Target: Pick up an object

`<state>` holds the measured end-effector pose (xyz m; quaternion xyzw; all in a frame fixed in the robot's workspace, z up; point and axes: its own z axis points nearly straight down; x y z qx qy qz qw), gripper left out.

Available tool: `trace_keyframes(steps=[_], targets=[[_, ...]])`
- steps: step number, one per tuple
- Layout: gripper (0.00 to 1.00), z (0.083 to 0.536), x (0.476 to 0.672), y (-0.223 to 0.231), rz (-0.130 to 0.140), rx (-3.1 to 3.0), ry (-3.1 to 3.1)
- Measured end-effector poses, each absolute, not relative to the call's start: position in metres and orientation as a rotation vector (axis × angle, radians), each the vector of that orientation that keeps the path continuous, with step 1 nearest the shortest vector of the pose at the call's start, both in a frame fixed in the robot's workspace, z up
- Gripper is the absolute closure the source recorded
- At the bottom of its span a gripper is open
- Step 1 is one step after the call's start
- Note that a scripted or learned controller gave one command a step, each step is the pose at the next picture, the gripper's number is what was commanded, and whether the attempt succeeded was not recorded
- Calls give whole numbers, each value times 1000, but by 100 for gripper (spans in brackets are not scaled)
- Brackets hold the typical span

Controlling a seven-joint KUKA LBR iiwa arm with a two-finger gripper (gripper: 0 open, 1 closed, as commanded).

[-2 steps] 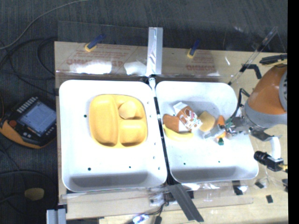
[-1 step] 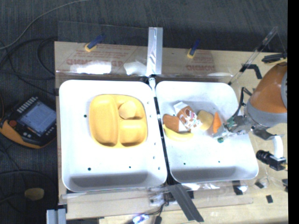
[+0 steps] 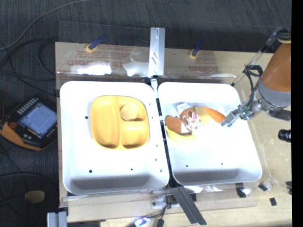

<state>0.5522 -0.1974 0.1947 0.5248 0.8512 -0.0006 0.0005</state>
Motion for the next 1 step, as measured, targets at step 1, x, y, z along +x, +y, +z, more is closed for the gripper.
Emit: trace_keyframes(steps=[1], targets=[[100,246,540,-107,-2,1933,2478]])
